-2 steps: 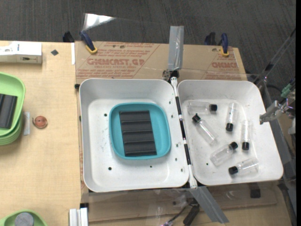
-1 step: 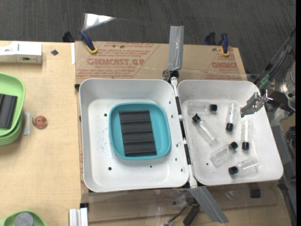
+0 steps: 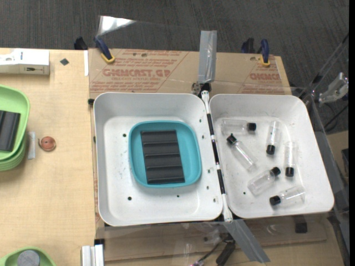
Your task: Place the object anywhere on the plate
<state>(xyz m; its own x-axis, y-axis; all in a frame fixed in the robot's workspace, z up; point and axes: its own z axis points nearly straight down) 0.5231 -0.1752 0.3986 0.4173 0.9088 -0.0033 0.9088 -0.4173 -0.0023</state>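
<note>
Whether the pincer is spread, pressed together or pinching something, I cannot tell, so no grasp can be claimed. The task's things, 6 clear vials (image 3: 262, 180) with black caps (image 3: 274, 172), all lie on their sides in the right bin (image 3: 310, 121), loosely scattered. 2 near the middle sit close together, cap almost against cap. The rest lie apart from one another, which should leave room for fingers to come down on either side of a body. Being round and lying flat, they will likely roll if nudged across their length. The teal plate (image 3: 135, 159) sits in the middle of the left bin (image 3: 111, 198), well apart from every vial, with the bins' touching rims between them. A black ribbed block (image 3: 162, 155) covers most of the plate's floor, so a vial set down there would probably settle into one of its grooves, or on the narrow teal margin around it. By my reading, the task has not begun: nothing clear lies on the plate, and the first step is to pick 1 vial, best an isolated one.
</note>
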